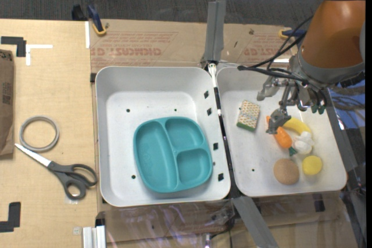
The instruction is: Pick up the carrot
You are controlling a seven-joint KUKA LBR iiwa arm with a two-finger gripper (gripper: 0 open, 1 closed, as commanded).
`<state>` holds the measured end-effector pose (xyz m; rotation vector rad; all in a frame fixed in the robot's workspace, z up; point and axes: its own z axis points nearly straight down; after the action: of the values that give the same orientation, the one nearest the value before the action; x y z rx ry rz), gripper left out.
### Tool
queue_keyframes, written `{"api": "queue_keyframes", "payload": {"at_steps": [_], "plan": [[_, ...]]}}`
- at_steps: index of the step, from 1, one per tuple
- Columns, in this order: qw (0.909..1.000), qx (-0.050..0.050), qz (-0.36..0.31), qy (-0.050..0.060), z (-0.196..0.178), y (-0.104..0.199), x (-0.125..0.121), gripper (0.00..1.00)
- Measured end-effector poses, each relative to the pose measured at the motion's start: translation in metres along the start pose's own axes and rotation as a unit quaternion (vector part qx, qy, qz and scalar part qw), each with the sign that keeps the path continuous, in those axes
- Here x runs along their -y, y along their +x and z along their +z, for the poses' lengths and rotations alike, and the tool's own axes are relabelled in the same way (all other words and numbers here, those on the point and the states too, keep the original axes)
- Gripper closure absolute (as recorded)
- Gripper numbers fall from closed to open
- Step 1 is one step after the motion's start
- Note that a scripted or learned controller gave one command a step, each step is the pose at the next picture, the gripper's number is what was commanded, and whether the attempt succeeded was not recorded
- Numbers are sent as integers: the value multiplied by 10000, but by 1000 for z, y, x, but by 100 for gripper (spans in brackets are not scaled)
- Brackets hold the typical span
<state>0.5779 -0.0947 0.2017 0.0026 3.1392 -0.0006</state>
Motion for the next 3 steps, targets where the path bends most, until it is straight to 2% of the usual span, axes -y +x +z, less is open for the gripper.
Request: {"api": "queue_keyframes", "payload": {"at_steps": [1, 2, 3], "plan": [[9999, 61, -116, 14, 102, -5, 33, 0], [9998, 136, -131, 30, 90, -9, 33, 100], [9996, 2, 293, -5, 9, 4, -40, 100]]}}
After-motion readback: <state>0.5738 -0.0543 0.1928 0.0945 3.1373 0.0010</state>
